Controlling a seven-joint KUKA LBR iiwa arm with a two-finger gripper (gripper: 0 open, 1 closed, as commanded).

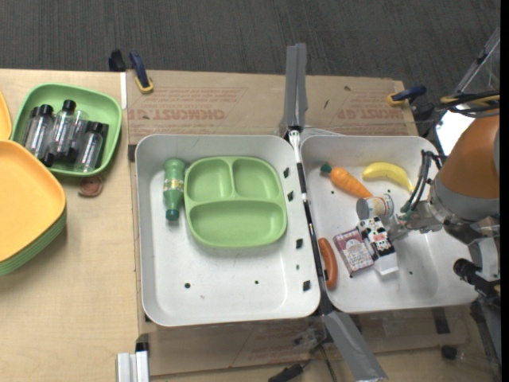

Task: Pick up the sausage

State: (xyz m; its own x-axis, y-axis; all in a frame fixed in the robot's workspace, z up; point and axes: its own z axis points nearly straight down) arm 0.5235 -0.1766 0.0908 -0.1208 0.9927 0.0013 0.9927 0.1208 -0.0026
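The sausage [327, 262] is reddish-brown and lies lengthwise against the left wall of the right bin [445, 289], near the front. My gripper [380, 241] reaches in from the right and hovers low over the middle of that bin, above a pink packet [355, 251] and beside a small can [374, 207]. It is a short way to the right of the sausage and apart from it. Nothing shows in its grasp.
A carrot [348, 180] and a banana [387, 173] lie at the back of the right bin. The left bin [215, 285] holds a green divided plate [235, 200] and a green bottle [173, 187]. A green tray of bottles [67, 128] and orange plates [28, 209] stand at the far left.
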